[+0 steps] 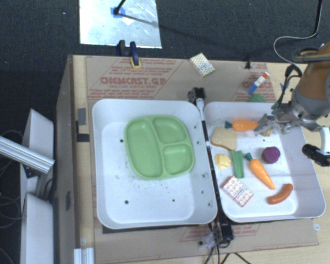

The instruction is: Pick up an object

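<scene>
My gripper (267, 126) hangs low over the far part of the right-hand shallow white bin (313, 194), reached in from the right, and from this slanted overhead view I cannot tell its state or whether it has anything. It sits just beside the small orange carrot-shaped toy (244, 125) lying along the bin's back, so I judge that piece the likeliest target, though nothing shows contact with it. The other candidates lie scattered nearer the front: a tan bread-slice toy (224, 139), a small yellow lumpy piece (223, 160), a dark green stick-like piece (238, 164), a larger orange carrot toy (261, 172), a round purple toy (270, 154), a reddish-orange sausage-shaped toy (280, 193) and a red-and-white patterned packet (236, 191). They lie loosely apart, which leaves room to come down around one without nudging its neighbours. The left-hand white bin (113, 202) holds a pale green divided plastic plate (159, 147), flat and wide, a poor thing to pinch; I judge I am working the right bin for that reason.
</scene>
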